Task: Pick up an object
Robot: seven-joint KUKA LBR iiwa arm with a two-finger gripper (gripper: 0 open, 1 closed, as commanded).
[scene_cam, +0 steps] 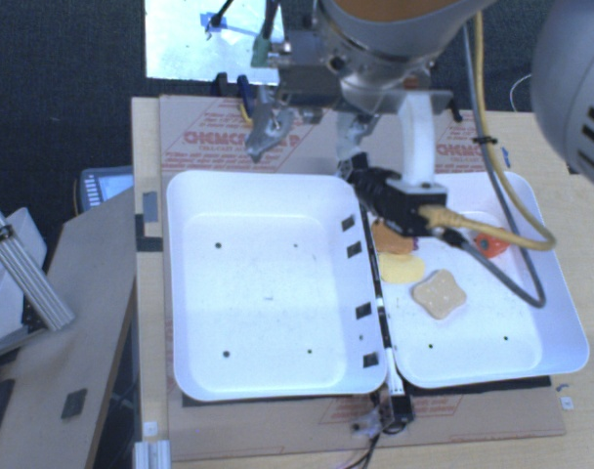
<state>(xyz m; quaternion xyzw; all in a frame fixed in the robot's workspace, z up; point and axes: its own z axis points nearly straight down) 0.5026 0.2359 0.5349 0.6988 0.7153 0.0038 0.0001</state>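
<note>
My gripper (307, 143) hangs above the far rim of the bins, over the cardboard behind the left bin (194, 291). Its two fingers (265, 133) stand wide apart, open, with nothing between them. In the right bin (531, 350) lie a tan toast-shaped piece (440, 295), a yellow flat slice (403, 271), an orange-brown item (395, 241) and a red item (491, 246). They sit to the right of and nearer than the gripper, well apart from it.
A black unit (403, 205) with a yellow cable (502, 234) reaches over the right bin's far left corner, partly covering the orange-brown item. A white post (418, 145) rises behind it. Black clips (359, 250) line the seam between the bins.
</note>
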